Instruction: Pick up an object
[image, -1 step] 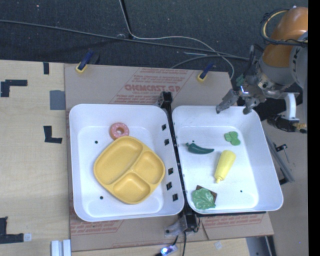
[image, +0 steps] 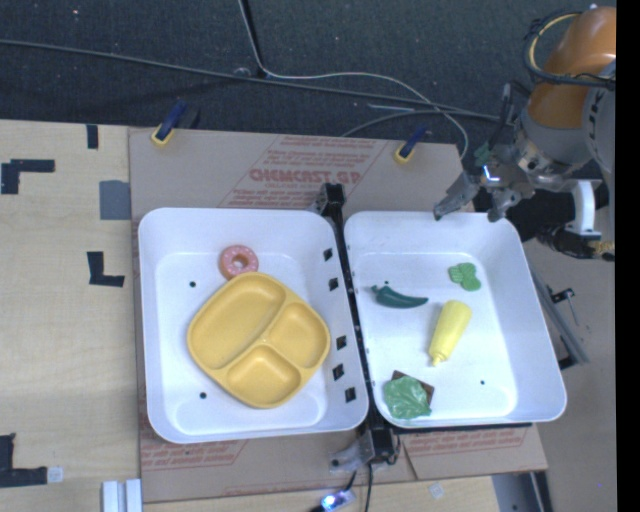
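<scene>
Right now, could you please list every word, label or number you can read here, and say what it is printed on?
"CHEMCAST GP": red print, upside down, on the brown board under the bins.
Smaller red print around it and along the board's lower edge: too blurred to read.

Even overhead light, bright; white bins (image: 160, 300) near washed out; soft focus, shadows faint, perhaps diffuse source.

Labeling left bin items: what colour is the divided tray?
Yellow. The divided tray shows clearly in the camera view.

bench (image: 60, 330) | cardboard sheet (image: 300, 170) on it | two white bins (image: 160, 330) (image: 530, 330) on cardboard
</scene>
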